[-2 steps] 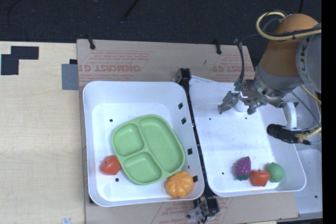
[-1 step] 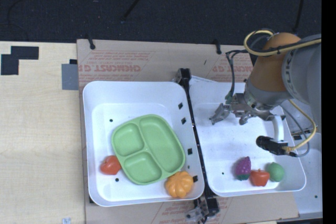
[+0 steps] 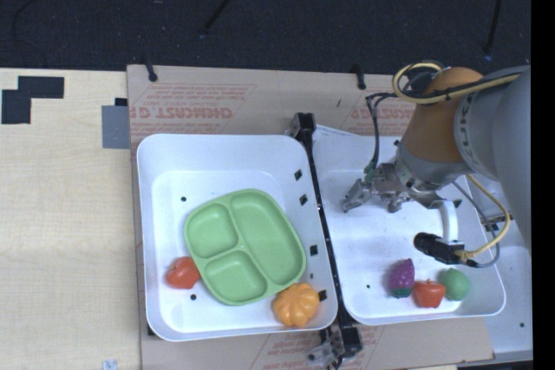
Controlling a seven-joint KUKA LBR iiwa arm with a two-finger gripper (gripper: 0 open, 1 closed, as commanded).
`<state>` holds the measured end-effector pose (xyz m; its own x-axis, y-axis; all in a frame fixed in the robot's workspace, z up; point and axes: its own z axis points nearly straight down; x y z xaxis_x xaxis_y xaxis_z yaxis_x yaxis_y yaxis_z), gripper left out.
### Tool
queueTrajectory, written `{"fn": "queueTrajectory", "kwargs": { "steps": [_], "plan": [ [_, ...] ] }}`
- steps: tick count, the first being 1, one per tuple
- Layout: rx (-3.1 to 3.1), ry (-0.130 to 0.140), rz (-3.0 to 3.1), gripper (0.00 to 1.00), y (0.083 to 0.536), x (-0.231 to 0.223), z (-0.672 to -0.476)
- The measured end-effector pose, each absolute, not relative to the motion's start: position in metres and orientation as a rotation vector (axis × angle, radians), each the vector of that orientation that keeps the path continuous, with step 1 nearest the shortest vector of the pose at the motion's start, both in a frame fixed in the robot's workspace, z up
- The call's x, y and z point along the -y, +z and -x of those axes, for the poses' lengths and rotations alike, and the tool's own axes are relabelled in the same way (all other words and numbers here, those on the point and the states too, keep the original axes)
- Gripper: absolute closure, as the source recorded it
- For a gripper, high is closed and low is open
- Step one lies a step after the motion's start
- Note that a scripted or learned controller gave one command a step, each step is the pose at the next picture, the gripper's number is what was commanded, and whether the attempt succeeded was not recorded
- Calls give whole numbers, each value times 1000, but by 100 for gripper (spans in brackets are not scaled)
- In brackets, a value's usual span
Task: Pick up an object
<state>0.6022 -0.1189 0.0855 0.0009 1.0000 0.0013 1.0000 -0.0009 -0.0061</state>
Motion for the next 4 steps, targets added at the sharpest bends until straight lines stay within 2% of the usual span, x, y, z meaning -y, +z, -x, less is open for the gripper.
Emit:
{"fn": "queueTrajectory", "kwargs": {
  "steps": [1,2,3,4],
  "plan": [
    [2213,5,2223,100,97,120,-602],
    [2223,-2,2222,100,153,116,-612],
    [2224,-2,2222,100,206,117,-612],
    [2222,2,2214,100,201,63,-596]
  ]
}}
